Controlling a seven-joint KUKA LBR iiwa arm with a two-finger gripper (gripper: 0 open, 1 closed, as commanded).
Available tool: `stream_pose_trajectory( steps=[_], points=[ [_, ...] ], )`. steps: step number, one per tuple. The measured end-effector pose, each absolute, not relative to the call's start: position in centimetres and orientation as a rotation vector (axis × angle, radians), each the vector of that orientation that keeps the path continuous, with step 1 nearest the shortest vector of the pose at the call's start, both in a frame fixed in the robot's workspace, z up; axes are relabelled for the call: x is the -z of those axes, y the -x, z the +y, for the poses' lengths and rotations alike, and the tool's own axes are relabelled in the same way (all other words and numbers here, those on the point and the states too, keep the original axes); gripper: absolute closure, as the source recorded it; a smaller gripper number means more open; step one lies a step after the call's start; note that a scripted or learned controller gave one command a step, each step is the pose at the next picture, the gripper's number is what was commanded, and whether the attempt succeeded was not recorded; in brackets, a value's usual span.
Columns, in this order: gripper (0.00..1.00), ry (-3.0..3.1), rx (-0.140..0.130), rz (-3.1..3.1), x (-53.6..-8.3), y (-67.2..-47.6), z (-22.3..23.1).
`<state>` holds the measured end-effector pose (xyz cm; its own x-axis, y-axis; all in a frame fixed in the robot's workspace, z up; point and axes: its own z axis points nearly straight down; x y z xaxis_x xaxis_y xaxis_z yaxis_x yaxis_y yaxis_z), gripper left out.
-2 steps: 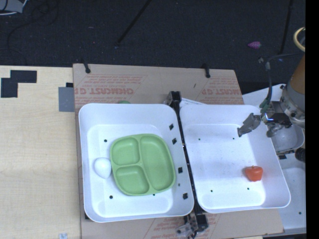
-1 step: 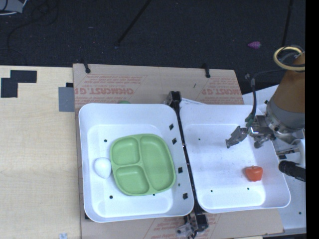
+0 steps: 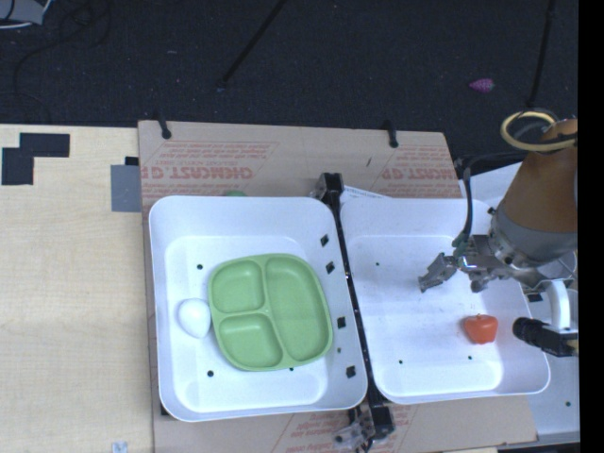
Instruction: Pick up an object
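A small red-orange object lies on the floor of the right bin, towards its right side. My gripper hangs over the same bin, up and to the left of that object and apart from it. Its fingers are spread, with nothing between them. In the left bin lies a green three-compartment plate, and a white egg-shaped object rests against the plate's left edge.
A black divider clip runs between the two bins. Both bins rest on a cardboard sheet. At the right edge, a black part juts over the right bin's rim.
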<state>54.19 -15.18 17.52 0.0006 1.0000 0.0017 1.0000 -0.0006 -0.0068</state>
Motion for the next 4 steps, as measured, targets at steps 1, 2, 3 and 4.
stream_pose_trajectory(
  steps=[1,2,3,4],
  points=[
    [0.0,2.218,-0.005,-2.216,-13.0,-53.5,-15.3],
    [1.0,2.223,-0.004,-2.213,-14.2,-53.5,-15.5],
    [1.0,2.221,0.002,-2.223,-19.5,-53.3,-14.5],
    [1.0,2.222,0.001,-2.223,-23.9,-53.3,-14.6]
  ],
)
